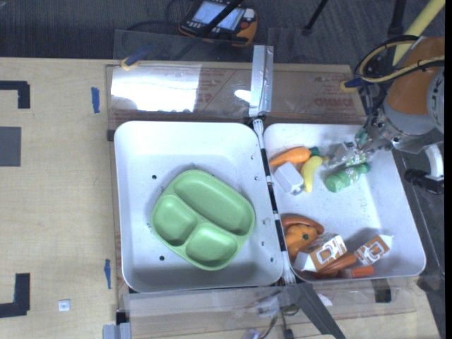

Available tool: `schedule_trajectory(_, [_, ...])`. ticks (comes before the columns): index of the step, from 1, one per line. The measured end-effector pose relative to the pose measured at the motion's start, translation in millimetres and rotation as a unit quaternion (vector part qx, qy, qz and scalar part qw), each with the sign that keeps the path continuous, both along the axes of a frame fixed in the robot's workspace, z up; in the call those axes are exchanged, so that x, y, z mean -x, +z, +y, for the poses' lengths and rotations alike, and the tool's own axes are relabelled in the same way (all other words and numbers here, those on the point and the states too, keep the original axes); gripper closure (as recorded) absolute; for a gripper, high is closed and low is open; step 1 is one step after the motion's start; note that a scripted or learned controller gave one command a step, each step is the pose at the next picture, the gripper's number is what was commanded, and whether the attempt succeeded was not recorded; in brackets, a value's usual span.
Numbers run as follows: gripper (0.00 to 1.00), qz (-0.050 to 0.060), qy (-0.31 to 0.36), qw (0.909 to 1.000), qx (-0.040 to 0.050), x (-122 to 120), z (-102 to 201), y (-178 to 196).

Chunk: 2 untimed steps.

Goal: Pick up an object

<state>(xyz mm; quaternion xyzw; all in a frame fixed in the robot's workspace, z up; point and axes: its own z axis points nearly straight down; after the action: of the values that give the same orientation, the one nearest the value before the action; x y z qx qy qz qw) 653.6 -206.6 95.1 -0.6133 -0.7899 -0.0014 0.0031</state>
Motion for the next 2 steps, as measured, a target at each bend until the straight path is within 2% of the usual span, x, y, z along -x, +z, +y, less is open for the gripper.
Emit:
schedule_trajectory(1, [0.0, -0.002, -0.014, 0.9999, 0.0007, 29.8, 4.2, -9.3])
schedule_trajectory(2, [0.0, -0.003, 0.013, 0.9999, 0.0032, 11.0, 60.3, -9.4])
